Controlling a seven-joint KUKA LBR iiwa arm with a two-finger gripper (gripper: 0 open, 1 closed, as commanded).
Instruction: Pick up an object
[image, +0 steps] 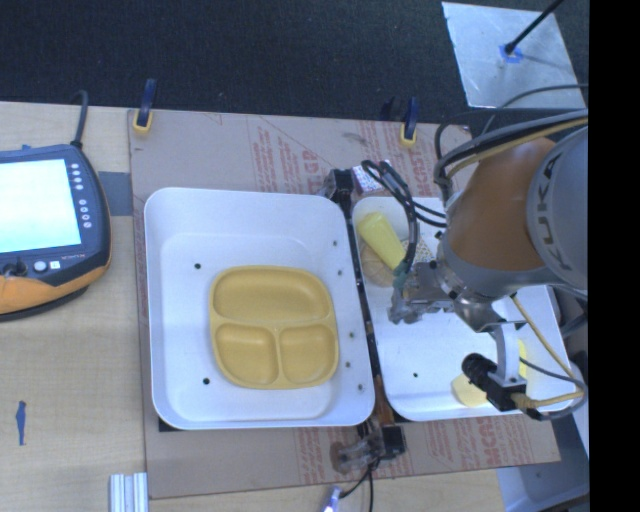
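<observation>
- Camera view, near edge: right bin (430, 400) holds a small yellow piece (466, 391) by its front rim, beside black cabling.
- Left bin (170, 300) carries a yellow divided plate (273, 327).
- Tool (412, 300) hangs over the right bin; finger state cannot be told.
- Farther back: yellow cylinder (381, 237), loose in the bin.
- Judgement: nothing lifted yet; grasp remains.

A divided plate (272, 326) lies in the left bin (170, 225). The right bin (420, 385) sits just beside it, with a cylindrical object (382, 238) at its far end and the arm (505, 215) above it. A teach pendant (45, 225) rests on the bench (60, 400), left of the bins.
</observation>
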